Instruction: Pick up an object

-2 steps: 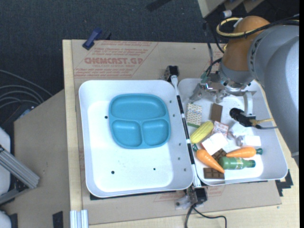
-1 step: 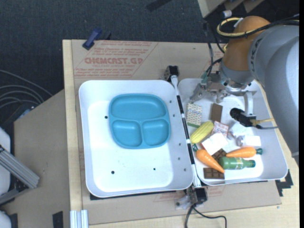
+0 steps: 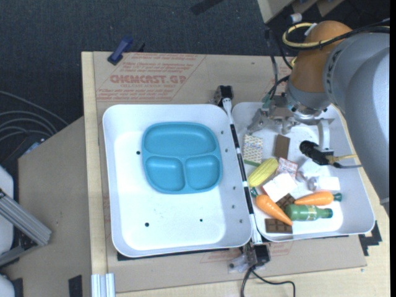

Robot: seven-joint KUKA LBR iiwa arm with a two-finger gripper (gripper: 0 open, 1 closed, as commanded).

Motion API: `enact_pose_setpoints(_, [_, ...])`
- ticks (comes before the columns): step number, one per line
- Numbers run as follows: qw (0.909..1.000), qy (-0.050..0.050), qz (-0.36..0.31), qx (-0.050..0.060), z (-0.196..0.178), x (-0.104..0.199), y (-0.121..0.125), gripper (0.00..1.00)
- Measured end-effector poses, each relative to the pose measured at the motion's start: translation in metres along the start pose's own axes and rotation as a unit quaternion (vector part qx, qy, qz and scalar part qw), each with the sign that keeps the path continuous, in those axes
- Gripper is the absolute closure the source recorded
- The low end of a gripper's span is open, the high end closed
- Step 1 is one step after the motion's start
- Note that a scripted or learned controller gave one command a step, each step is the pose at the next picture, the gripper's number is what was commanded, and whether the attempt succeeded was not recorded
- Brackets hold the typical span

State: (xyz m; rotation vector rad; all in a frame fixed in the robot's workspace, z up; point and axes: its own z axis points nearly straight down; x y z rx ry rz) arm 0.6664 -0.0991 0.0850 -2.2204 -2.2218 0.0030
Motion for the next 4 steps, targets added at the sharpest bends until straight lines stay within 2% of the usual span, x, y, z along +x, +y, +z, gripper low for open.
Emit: enact_pose_setpoints(4, [1.0,0.0,0.0,0.0,-0.0001,-0.0009,0.0,0.0])
